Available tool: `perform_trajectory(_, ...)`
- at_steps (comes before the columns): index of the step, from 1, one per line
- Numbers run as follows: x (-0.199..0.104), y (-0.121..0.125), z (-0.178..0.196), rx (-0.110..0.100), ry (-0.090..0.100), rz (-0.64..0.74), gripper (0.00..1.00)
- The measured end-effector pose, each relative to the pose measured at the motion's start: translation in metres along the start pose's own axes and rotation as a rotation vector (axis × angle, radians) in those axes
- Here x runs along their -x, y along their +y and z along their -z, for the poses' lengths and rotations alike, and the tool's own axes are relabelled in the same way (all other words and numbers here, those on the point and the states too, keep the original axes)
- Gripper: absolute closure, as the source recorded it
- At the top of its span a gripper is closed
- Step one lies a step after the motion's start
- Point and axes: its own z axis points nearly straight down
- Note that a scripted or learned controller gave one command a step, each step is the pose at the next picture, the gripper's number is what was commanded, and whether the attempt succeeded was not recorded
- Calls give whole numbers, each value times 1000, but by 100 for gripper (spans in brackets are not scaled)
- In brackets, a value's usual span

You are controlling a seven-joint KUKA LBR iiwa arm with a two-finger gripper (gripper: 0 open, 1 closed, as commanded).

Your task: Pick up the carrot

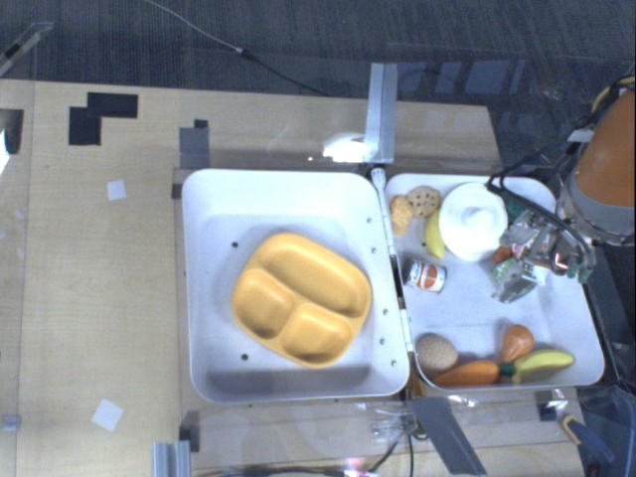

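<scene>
Arm comes in from the right edge, orange band [608,162] sitting high over the right bin's [566,321] far right corner, wrist angled down and leftward into the bin. Gripper [519,276] hangs over the bin's middle-right area, just right of the white bowl [473,220]. Honestly can't tell how the claw is set from up here, the whole thing is a tangle of metal and cables [532,182]. There's a small red-orange bit [503,254] right against the gripper's upper left, can't make out what that is or whether it's gripped.

Carrot [467,373] is nowhere near the gripper, it's lying flat along the right bin's near wall, well below the white bowl, pointing left-right. It's pretty boxed in: a brownish potato-looking lump [435,351] touches its left end from above, a green-tipped yellow banana-like piece [542,363] lies just at its right end, and an orange pear-shaped thing [516,342] sits just above that.

Rest of the stuff relative to the bowl: a yellow banana-ish piece [434,235] tucked against its left side, two cookies [412,207] further left by the far corner, and a small red and white can [426,276] lying on its side below-left.

Left bin [209,296] has a yellow divided tray [301,297] in the middle, well away from the bowl.
</scene>
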Motion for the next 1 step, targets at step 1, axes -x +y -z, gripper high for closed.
perform_trajectory(1, -56, 13, -95, 0, -10, -27, 0)
